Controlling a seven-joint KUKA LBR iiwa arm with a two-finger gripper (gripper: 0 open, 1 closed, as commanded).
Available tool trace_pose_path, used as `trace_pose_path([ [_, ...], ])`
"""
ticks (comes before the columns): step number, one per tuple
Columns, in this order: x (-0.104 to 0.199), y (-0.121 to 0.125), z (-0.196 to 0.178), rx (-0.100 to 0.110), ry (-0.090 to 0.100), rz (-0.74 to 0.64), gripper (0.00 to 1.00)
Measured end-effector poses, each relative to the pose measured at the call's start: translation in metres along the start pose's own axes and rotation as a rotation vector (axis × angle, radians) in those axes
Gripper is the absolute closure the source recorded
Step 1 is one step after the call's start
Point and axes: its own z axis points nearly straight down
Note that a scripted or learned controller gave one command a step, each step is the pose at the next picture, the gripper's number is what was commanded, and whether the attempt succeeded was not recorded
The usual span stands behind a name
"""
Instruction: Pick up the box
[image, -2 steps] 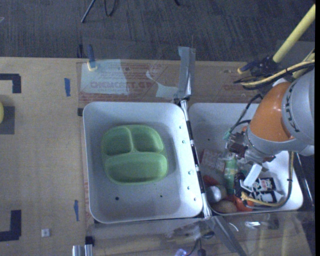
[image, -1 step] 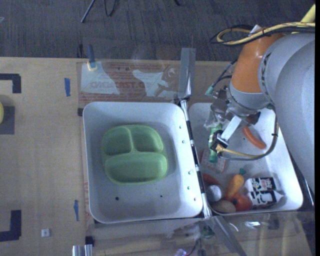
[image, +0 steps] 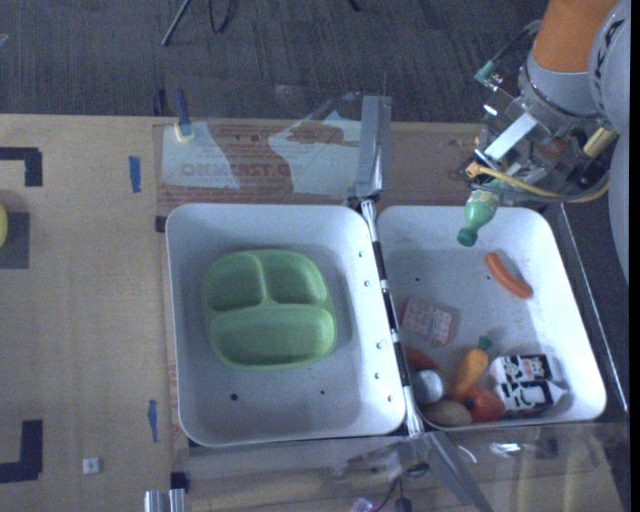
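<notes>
Black-and-white print marks the box (image: 524, 383), a small carton lying on the floor of the right bin (image: 570, 300) near its front right corner. Just left of it I see a tomato-red piece (image: 486, 405) touching a carrot (image: 471, 370) that leans upward, then a brownish potato shape (image: 449, 412) and a small grey-white lump (image: 428, 384) by the bin's left wall. A pinkish flat packet (image: 428, 321) lies further back, and an orange-red sausage (image: 509, 275) sits apart toward the rear right.

My gripper (image: 487, 185) is up over the rear edge of that bin, well away from the box. A green bottle (image: 477, 218) hangs from it, neck up in the fingers, body dangling down above the bin's back corner, so the tool is closed on the bottle.

On the left bin (image: 190, 330) rests a green divided plate (image: 270, 308).
</notes>
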Motion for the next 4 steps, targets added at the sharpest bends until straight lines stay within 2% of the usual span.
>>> trace_pose_path([
  [1,0.021,-0.032,-0.120,0.000,0.001,0.195,1.00],
  [2,0.088,-0.106,0.048,0.003,-0.001,0.045,1.00],
  [3,0.099,-0.204,0.094,0.001,0.000,0.406,1.00],
  [4,0.085,-0.206,0.085,0.003,-0.002,0.292,1.00],
])
